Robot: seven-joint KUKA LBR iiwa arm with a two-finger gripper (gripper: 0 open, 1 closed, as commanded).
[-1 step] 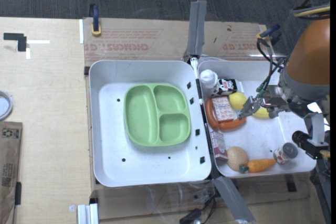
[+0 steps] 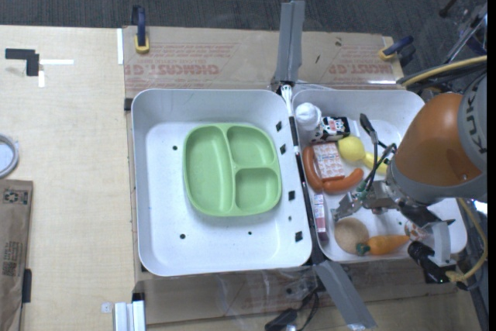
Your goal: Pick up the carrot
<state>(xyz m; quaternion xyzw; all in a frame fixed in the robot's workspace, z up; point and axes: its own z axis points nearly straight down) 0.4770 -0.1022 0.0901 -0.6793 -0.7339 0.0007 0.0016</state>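
Carrot [image 2: 385,245]: lying flat near the front edge of the right bin [image 2: 411,98], green end toward the divider, not lifted
Neighbours: touching or just beside a tan round item [image 2: 350,232] on its left; sausage-shaped packaged item [image 2: 329,167], lemon [image 2: 351,149] and small white bottle [image 2: 307,115] farther back in the same bin
Gripper [image 2: 350,205]: low over the right bin, just behind and to the left of the carrot; nothing visible between the fingers
Finger state: cannot tell whether spread or closed, metal parts too small and cluttered to read
Arm [image 2: 438,147]: orange band above the bin, reaching in from the right
Left bin [image 2: 147,167]: holds a green divided plate [image 2: 232,168], not involved
Progress: approach apparently under way; grasp and lift judged not yet done
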